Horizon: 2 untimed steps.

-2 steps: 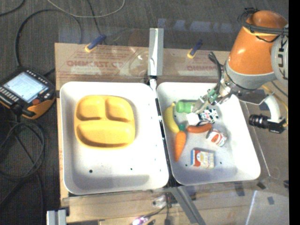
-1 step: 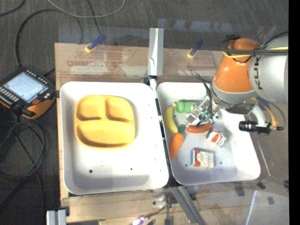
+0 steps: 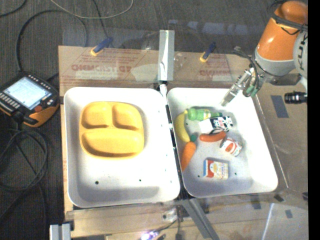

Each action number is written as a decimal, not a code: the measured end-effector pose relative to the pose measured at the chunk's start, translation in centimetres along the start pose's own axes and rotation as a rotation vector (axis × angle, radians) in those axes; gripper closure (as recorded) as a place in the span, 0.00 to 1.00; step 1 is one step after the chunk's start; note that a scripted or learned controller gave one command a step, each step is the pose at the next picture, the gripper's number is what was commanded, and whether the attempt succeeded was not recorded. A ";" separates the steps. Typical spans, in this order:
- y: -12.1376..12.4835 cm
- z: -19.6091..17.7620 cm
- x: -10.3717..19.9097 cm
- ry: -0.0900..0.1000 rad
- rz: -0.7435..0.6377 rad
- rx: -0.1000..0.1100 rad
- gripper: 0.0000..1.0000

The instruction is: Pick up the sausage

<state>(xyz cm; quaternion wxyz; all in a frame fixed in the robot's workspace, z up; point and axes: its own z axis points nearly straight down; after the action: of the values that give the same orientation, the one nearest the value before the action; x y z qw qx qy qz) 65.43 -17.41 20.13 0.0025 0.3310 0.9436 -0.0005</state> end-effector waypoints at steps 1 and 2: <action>0.2 -1.0 0.0 -0.003 -0.001 -0.004 1.00; 0.4 -2.0 0.0 -0.005 -0.001 -0.010 1.00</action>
<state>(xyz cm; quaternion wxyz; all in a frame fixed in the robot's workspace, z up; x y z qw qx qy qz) 65.69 -17.14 22.14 0.0064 0.3305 0.9438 0.0032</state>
